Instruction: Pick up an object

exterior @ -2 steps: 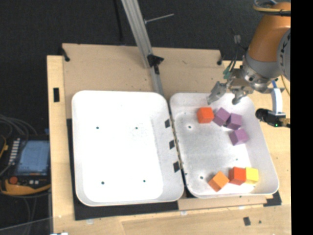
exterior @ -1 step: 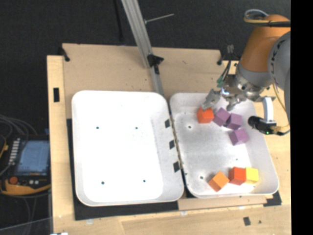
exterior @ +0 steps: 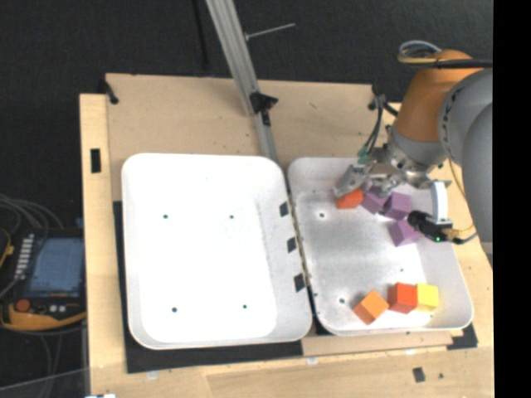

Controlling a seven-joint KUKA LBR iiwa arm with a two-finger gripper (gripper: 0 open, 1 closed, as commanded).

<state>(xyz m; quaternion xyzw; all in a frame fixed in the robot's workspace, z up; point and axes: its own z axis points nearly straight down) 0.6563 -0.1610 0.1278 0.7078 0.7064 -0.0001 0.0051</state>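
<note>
Two bins: left bin [exterior: 203,247] and right bin [exterior: 357,259] sit side by side, nearly touching, on the bench [exterior: 182,114].
Arm: grey arm [exterior: 465,131] with an orange band is cut off at the view's right, so its upper part is out of sight.
Gripper: the gripper [exterior: 358,186] hangs low over the far end of the right bin; its body hides the fingertips, so I cannot tell how they stand.
Orange block: an orange block [exterior: 349,198] lies just below the gripper, part covered by it; whether it is gripped is unclear.
Purple blocks: purple blocks [exterior: 397,214] cluster just beside it, their edges hard to separate.
Near corner: orange cube [exterior: 372,306], red cube [exterior: 404,297] and yellow cube [exterior: 427,296] lie close together in a row.
</note>
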